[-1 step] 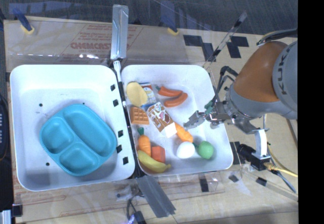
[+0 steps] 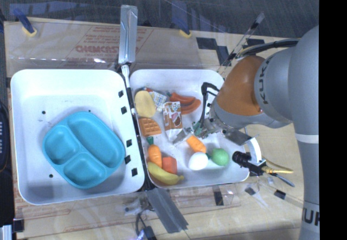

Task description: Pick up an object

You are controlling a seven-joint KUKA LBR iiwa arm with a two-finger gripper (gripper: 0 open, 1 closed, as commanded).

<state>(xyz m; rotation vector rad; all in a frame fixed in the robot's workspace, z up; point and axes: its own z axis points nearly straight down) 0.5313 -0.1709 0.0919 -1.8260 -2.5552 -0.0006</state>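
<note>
Down in the right bin (image 2: 230,176), the gripper (image 2: 199,129) hangs beside an orange carrot (image 2: 196,143); whether it grips anything, I cannot tell. A white egg (image 2: 198,161) and green ball (image 2: 219,156) lie near the carrot.

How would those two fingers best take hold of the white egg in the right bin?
Probably from straight above, closing across the middle of the smooth white egg, where it is widest. A green ball sits against its right side and a small orange carrot piece just behind, so the fingers likely fit best in front and behind-left.
</note>
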